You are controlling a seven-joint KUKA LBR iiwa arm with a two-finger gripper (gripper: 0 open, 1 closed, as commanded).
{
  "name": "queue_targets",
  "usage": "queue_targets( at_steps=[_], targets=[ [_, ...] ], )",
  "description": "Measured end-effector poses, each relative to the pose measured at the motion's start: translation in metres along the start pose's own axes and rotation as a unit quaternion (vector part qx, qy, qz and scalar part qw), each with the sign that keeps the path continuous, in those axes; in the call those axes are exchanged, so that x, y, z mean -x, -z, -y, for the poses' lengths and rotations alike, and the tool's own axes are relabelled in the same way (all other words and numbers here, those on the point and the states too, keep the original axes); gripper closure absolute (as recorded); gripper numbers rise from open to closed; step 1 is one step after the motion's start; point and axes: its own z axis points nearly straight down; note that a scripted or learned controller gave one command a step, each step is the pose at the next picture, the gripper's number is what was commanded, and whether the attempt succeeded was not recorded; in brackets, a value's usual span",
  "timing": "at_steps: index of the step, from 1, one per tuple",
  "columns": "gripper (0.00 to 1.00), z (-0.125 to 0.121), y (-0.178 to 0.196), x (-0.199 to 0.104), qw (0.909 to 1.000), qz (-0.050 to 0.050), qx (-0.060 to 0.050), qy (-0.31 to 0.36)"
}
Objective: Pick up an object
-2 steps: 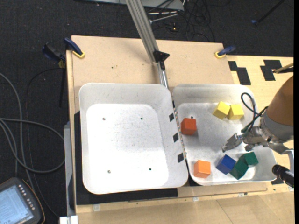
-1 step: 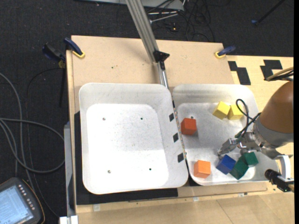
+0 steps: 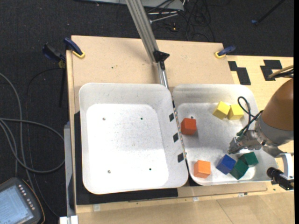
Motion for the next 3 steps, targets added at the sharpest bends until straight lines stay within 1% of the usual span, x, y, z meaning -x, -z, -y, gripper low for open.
queue_targets(
  at_steps=[1, 2, 3],
  targets=[
    [1.00, 0.003, 0.061, 0.004, 1.0000, 0.001, 0.002, 0.001],
    [1.00, 0.000, 0.125, 0.001, 1.0000, 0.001, 0.003, 0.002],
    [1.00, -0.001, 0.152, 0.002, 1.0000, 0.001, 0.001, 0.002]
  ],
)
